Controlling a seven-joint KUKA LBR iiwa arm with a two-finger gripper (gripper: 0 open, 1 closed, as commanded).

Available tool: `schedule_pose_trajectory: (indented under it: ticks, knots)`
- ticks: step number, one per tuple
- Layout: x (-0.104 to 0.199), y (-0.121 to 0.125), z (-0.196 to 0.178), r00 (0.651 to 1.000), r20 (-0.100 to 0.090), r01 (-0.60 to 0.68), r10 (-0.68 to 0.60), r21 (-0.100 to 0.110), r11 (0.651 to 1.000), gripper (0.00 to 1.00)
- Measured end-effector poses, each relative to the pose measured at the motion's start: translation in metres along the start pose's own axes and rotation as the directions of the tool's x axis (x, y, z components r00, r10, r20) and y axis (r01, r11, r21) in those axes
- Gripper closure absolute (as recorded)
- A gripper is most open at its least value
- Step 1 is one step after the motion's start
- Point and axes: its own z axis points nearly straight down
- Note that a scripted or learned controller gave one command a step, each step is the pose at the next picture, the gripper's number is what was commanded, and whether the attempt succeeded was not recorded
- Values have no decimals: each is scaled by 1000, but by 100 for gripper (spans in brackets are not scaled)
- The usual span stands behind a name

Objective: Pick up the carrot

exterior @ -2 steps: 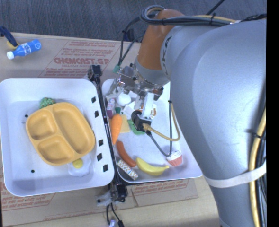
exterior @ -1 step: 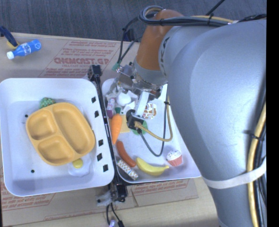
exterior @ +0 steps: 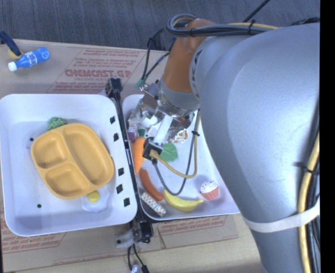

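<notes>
**Gripper low over the right bin, carrot by the left wall**

The arm (exterior: 252,95) reaches in from the right and covers much of the right bin (exterior: 227,209). The gripper (exterior: 143,123) hangs over the far left part of that bin, amid a clutter of small items. How wide it stands is hidden by its own hardware, so I cannot tell whether it grips anything.

The carrot (exterior: 137,153) lies in the right bin, close along the left wall, with its length running roughly toward and away from the camera. Its far end sits just under the gripper; whether the two touch is not clear. A green leaf (exterior: 169,151) lies just to its right. A small purple piece (exterior: 132,134) sits at the carrot's far end.

Nearer the camera in the same bin lie a red sausage (exterior: 149,182), a brown bar (exterior: 152,203), a banana (exterior: 181,201) and a cupcake (exterior: 210,190).

The left bin (exterior: 13,209) holds a yellow divided plate (exterior: 71,160), with broccoli (exterior: 56,122) at its far edge and a fried egg (exterior: 94,198) at its near edge.

A blue bottle (exterior: 29,58) lies on the bench beyond the left bin.
</notes>
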Motion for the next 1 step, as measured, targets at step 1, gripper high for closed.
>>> schedule_pose_trajectory:
  ticks: [1]
  knots:
    - [-8, -15, 0, 987, 0, -164, 164, 1, 987, 0]
